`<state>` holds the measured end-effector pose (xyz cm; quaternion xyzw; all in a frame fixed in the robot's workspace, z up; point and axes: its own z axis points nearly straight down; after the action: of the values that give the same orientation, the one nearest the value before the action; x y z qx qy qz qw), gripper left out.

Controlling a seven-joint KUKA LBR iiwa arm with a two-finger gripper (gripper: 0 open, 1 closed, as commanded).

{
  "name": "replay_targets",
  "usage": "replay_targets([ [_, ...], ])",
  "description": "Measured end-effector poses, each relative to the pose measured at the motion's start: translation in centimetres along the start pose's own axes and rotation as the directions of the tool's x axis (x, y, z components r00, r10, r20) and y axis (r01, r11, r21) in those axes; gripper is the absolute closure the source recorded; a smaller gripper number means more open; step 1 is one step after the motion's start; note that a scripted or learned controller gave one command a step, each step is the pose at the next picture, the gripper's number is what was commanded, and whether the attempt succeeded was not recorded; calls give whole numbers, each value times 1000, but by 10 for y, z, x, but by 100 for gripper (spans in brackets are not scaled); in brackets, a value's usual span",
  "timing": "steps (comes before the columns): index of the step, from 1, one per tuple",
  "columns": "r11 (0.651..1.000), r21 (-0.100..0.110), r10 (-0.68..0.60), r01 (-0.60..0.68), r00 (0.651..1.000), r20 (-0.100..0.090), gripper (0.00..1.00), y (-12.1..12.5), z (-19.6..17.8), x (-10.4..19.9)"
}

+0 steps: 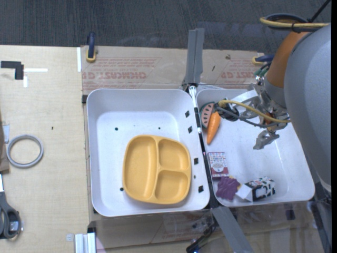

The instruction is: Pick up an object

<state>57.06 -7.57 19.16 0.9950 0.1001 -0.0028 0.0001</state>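
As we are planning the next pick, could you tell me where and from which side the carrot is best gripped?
Probably across the carrot's thick upper half, with the pincer coming straight down. It lies flat and tapers toward its lower tip, against the right bin's left wall, so the fingers would close along that wall, not across it.

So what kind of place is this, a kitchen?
Likely a robotics lab: an arm reaches over two white bins of toys like a carrot, on a bench with tape.

lab | plywood bench point(42, 104) | two white bins point(100, 157) (taped cardboard behind)
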Motion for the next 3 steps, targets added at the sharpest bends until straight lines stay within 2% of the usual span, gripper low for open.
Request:
replay_targets([
  [1,1000,0,-23,23,1000,-1,0,-10,1,61],
  [2,954,-2,-300,300,954,-2,0,-20,-39,84],
  [3,929,0,-370,370,929,0,0,1,1,39],
])
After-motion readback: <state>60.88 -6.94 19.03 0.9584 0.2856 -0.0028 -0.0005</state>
